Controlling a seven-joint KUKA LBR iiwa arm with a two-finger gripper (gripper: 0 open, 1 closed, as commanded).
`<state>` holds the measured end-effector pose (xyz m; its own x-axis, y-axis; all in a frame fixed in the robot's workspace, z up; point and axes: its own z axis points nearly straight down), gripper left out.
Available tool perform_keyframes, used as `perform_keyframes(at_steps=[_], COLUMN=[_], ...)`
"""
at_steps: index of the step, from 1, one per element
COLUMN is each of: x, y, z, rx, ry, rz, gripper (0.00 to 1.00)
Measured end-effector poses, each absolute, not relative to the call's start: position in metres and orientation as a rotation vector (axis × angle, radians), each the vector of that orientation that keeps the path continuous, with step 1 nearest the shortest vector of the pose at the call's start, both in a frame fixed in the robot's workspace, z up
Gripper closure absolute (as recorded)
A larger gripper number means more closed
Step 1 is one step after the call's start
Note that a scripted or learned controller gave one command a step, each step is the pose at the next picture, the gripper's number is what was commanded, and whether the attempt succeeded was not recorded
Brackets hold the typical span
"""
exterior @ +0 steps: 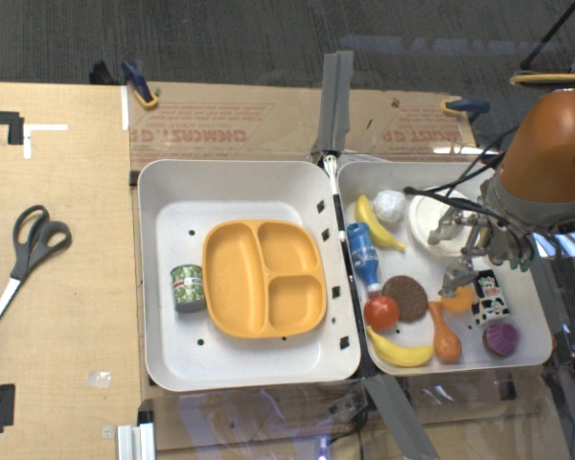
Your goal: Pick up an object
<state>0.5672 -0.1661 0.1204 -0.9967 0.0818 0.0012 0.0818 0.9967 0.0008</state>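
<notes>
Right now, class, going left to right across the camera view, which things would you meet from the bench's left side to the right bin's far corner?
scissors → green can → yellow divided plate → blue bottle → brown round cookie → purple object

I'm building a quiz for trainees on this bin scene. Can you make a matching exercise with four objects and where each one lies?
Things:
1. yellow divided plate
2. green can
3. scissors
4. purple item

Places:
A. on the wooden bench, left of both bins
B. middle of the left bin
C. near right corner of the right bin
D. left bin, just left of the plate

Pairs: 1-B, 2-D, 3-A, 4-C
</notes>
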Motion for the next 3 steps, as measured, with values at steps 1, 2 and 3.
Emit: perform_keyframes(at_steps=[1, 2, 3], x=[0.504, 0.501, 0.519], y=[-0.194, -0.134, -0.195], z=[0.090, 0.090, 0.179], rx=[-0.261, -0.335, -0.392], ry=[-3.131, -3.122, -3.117], rz=[-0.001, -0.002, 0.000], gripper=[0.00, 0.00, 0.00])
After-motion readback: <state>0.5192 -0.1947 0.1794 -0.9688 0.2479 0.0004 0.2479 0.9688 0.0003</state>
